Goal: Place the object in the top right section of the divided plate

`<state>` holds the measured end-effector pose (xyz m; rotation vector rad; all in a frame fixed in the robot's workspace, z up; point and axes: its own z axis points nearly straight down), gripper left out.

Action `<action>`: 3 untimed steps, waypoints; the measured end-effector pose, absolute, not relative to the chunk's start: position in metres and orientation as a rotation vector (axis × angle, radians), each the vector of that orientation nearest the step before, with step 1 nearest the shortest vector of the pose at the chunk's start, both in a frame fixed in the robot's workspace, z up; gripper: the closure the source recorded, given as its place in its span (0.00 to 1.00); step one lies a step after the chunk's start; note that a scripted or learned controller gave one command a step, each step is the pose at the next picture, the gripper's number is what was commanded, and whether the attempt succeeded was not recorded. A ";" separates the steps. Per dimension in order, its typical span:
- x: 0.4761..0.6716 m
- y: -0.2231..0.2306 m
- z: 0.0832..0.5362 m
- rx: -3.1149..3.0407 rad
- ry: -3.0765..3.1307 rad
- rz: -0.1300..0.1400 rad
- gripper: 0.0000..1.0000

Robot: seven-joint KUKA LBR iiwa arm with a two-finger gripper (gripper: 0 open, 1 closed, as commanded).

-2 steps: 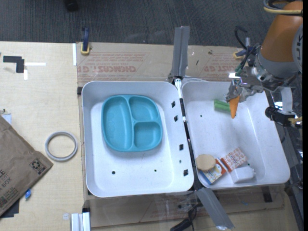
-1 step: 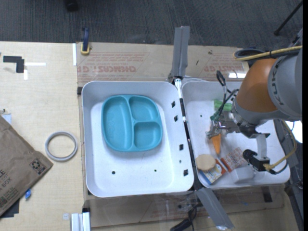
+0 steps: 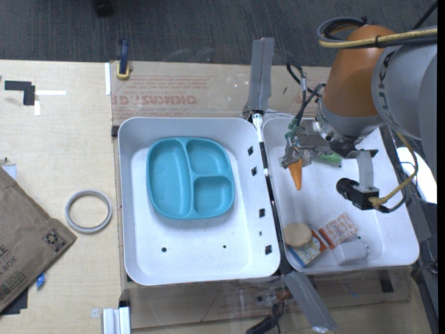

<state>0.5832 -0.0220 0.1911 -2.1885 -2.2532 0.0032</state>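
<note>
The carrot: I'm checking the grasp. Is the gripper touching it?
Touching. The camera view shows the carrot hanging point down from the gripper, its top pinched between the fingers above the right bin.

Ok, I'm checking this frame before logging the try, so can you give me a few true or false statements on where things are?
1. The light blue divided plastic plate lies in the left white bin. True.
2. The orange carrot-shaped toy already rests in a section of the plate. False: it hangs point down at the claw, over the right white bin.
3. A grey tape ring lies on the bench left of the bins. True.
4. The round tan lidded item lies on the plate. False: it lies in the right bin, near its front edge.
5. All three sections of the plate are bare. True.
</note>
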 end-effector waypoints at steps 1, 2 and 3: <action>0.576 0.038 0.191 -2.386 -2.042 0.005 1.00; 0.520 0.036 0.191 -2.132 -2.304 0.005 1.00; 0.558 0.109 0.192 -2.395 -2.032 0.008 1.00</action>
